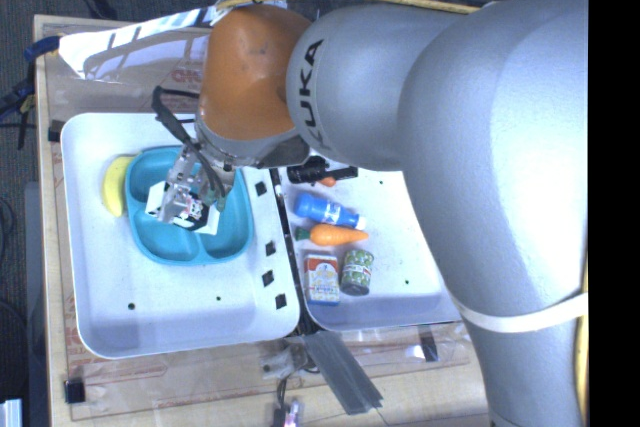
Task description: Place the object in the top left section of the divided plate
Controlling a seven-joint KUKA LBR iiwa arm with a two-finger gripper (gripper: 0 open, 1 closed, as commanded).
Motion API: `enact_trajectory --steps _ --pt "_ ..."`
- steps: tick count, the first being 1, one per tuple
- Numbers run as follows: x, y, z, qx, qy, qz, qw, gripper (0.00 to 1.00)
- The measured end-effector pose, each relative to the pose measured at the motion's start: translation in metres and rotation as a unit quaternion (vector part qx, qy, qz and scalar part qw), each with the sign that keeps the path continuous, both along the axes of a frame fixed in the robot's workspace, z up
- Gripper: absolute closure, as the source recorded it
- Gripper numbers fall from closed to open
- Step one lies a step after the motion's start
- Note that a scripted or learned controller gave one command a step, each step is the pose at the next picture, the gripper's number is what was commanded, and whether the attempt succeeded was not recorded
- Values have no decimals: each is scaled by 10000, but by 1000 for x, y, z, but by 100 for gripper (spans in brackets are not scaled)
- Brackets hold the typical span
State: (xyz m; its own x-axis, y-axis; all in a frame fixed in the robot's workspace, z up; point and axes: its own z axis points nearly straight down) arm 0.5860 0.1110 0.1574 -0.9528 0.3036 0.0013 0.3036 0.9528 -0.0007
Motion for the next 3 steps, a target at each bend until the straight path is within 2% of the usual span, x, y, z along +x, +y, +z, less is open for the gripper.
enact_trajectory --steps 1,2,3 --pt "56 32 27 0 -15 -314 9995 100" --pt "7 -17 34 -13 7 -2189 9757 100" --pt "8 12 11 -10 16 -1421 9899 100"
